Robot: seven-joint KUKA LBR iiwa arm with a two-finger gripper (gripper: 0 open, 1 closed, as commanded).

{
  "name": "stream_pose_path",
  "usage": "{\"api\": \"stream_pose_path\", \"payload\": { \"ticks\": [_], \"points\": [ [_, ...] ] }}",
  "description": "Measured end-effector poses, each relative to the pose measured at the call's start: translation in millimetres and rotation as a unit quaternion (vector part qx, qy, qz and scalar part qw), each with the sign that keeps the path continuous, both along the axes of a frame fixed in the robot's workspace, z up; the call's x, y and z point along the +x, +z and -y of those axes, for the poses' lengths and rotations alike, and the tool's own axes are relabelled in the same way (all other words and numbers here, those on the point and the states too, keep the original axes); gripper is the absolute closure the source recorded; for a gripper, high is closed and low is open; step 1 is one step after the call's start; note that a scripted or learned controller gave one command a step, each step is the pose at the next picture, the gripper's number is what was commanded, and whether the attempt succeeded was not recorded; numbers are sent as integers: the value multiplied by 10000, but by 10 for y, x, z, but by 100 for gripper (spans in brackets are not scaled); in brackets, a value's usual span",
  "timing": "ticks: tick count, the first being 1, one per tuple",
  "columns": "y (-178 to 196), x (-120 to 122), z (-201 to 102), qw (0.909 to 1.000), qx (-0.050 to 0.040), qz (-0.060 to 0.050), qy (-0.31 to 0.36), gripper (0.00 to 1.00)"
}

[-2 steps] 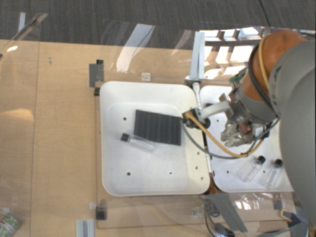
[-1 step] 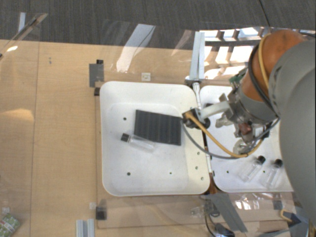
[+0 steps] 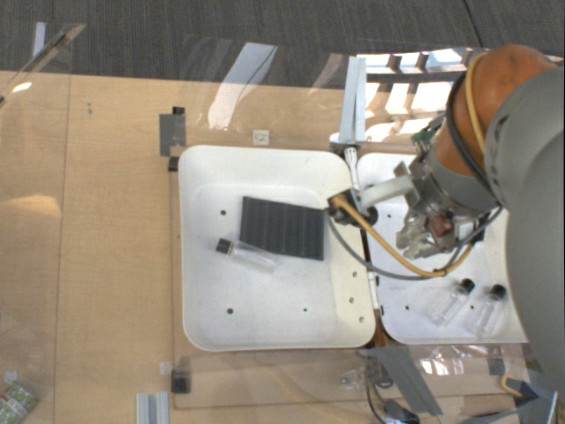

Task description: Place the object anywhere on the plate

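over the right white plastic bin, the grey metal gripper hung low from the big grey arm with the orange band. something small and reddish sat in the middle of the gripper, but the view was too blurry there, so i could not tell if it was gripping a thing or had nothing in it. yellow and black cables looped from the wrist across the wall between the two bins.

two small clear plastic tubes with black caps lay side by side on the floor of the right bin, just below the gripper. they looked smooth and round, so they would likely roll if bumped. the gripper was probably there to pick one up.

the flat dark grey ridged square plate lay in the left white plastic bin, well apart from the gripper. its top had thin lines running across it, which may help stop round things from sliding. one more clear plastic tube with a black cap lay at the plate's lower left corner, touching its edge and mostly on the white floor.

the bins were shallow with round corners and smooth shiny sides, good for keeping loose things from rolling onto the light wooden bench.
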State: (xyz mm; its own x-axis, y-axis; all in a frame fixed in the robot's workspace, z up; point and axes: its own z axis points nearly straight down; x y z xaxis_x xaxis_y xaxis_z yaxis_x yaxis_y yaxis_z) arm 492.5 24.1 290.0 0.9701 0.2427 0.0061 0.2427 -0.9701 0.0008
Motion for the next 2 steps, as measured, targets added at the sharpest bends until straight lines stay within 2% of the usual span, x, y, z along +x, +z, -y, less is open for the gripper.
{"api": "stream_pose_path", "payload": {
  "ticks": [1, 2],
  "points": [
    [0, 0, 1, 10000, 0, -1, -3, 0],
    [100, 15, -10, 10000, 2, 8, 31, 100]
  ]
}}
